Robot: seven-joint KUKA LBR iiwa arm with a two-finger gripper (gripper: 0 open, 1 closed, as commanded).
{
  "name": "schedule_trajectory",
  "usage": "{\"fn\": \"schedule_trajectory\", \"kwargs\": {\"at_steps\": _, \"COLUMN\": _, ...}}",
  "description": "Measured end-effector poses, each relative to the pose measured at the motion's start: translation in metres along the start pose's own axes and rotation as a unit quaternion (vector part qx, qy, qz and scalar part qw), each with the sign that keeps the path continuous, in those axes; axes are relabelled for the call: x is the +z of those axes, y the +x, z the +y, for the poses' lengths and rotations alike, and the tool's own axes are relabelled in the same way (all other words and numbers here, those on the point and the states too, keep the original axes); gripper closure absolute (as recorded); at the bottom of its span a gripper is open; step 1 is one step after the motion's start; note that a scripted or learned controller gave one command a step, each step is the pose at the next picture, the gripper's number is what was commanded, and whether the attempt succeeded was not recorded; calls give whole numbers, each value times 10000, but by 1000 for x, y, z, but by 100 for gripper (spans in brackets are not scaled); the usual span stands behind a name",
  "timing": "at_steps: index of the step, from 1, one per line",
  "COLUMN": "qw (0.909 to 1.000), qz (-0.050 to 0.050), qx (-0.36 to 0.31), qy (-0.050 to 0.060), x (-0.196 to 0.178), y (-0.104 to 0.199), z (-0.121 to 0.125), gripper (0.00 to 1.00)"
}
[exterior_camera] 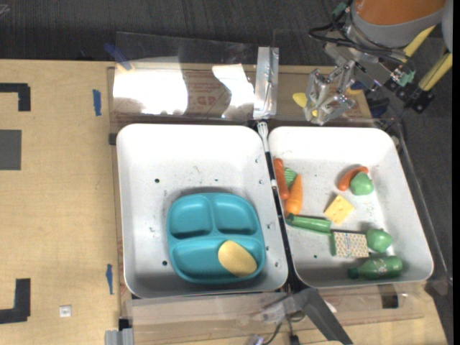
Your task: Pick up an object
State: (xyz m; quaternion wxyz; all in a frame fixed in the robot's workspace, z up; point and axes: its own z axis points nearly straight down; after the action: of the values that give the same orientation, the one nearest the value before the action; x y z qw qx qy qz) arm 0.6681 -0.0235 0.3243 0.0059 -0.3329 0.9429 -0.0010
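I survey from left to right, referencing each item to the gripper (329, 99). The left bin (136, 192) lies far to the gripper's left and toward the near edge; it holds a teal divided tray (208, 228) with a yellow lemon-shaped piece (238, 258) in its front compartment. The right bin (302, 141) lies directly below the gripper as I view it, just past its back rim. In this bin, nearest the divider, I see an orange carrot (292, 190), long axis running near to far, down and left of the gripper. Next comes a green stick (310, 223), long axis crosswise, then a yellow wedge (339, 209), almost straight down from the gripper. Further right I see a red and green piece (357, 180), the closest candidate, slightly right of the gripper. The gripper hangs above the bench behind the bin, grasping nothing; I cannot tell its state
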Motion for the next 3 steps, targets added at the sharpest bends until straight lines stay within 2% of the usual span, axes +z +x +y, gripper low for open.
{"fn": "schedule_trajectory", "kwargs": {"at_steps": 1, "qw": 9997, "qz": 33, "qx": -220, "qy": -34, "x": 38, "y": -19, "z": 26, "gripper": 100}}
{"fn": "schedule_trajectory", "kwargs": {"at_steps": 2, "qw": 9987, "qz": -3, "qx": -500, "qy": -1, "x": 1, "y": -22, "z": 28, "gripper": 100}}
{"fn": "schedule_trajectory", "kwargs": {"at_steps": 3, "qw": 9981, "qz": 28, "qx": -608, "qy": -27, "x": 15, "y": -21, "z": 27, "gripper": 100}}
